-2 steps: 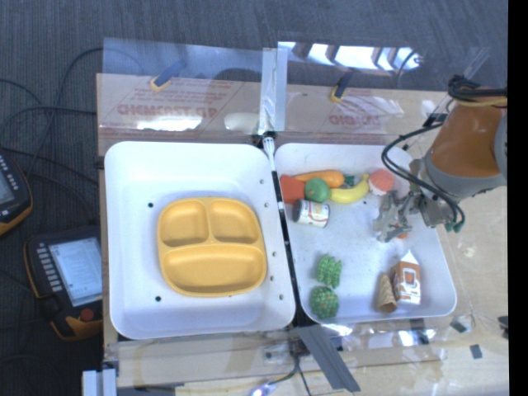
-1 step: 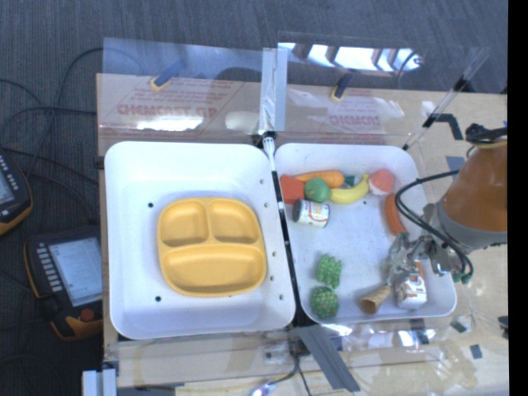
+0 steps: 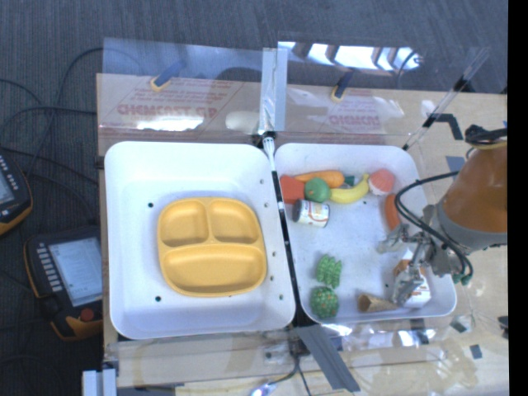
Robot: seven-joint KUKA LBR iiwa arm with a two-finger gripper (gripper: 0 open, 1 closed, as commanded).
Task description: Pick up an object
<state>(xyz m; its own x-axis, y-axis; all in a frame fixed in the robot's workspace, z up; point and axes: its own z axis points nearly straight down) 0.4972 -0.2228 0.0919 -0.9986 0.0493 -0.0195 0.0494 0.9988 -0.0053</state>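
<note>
Hovering low in right bin (image 3: 356, 153), gripper (image 3: 408, 280); jaw state unclear. White container (image 3: 417, 292) directly beneath jaws, brown cone (image 3: 375, 304) just left, green pieces (image 3: 327, 285) farther left.

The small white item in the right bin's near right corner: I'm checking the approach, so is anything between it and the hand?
Nothing visible does. The hand is right over the small white item in the right white bin. The brown cone-shaped piece lies beside it to the left, clear of the descent.
</note>
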